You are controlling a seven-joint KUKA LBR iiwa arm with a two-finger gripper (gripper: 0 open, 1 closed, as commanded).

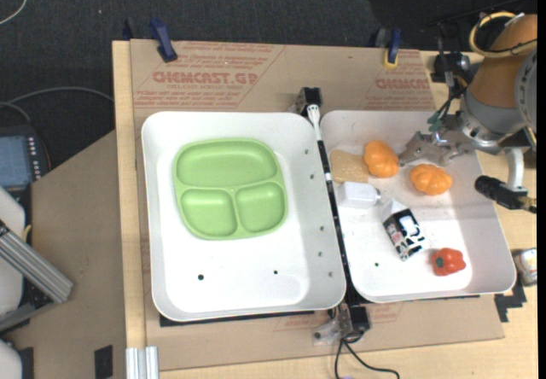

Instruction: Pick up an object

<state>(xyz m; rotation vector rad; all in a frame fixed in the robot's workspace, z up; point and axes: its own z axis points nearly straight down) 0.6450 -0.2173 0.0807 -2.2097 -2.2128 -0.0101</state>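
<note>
Brown board bench (pixel 256 78), glossy white bins, round orange fruit (pixel 380 158), metal claw (pixel 433 147)

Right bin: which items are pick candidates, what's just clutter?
Pick candidates: two orange pieces, red piece, tan piece, white block, black-and-white item; gripper hovers nearby.
Not involved: green tray, blue clamps.

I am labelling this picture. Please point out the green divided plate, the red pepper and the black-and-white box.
green divided plate (pixel 229 188): camera view, its middle ridge.
red pepper (pixel 449 261): camera view, its body.
black-and-white box (pixel 403 234): camera view, its top face.
</note>
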